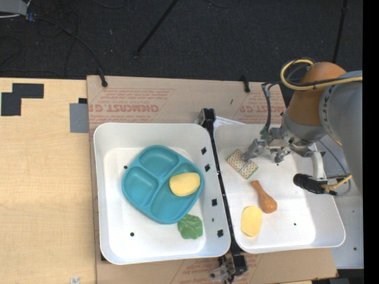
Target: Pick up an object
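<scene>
My gripper [259, 149] hangs low over the back of the right bin [320, 232], its fingertips just right of a checkered green-and-white cloth [242, 164]. Nothing shows between the fingers. An orange-brown drumstick-shaped toy [264, 196] lies in the middle of that bin. A yellow oval piece [251, 220] rests near its front. In the left bin [112, 218] a teal divided plate [148, 182] carries a yellow potato-shaped object [185, 184]. A green leafy piece [190, 226] lies just in front of the plate.
A black divider [214, 176] runs between the two bins. The grey arm with its orange band [317, 96] fills the upper right above the right bin. A black cable end [314, 184] hangs over the bin's right side. Cardboard lies under both bins.
</scene>
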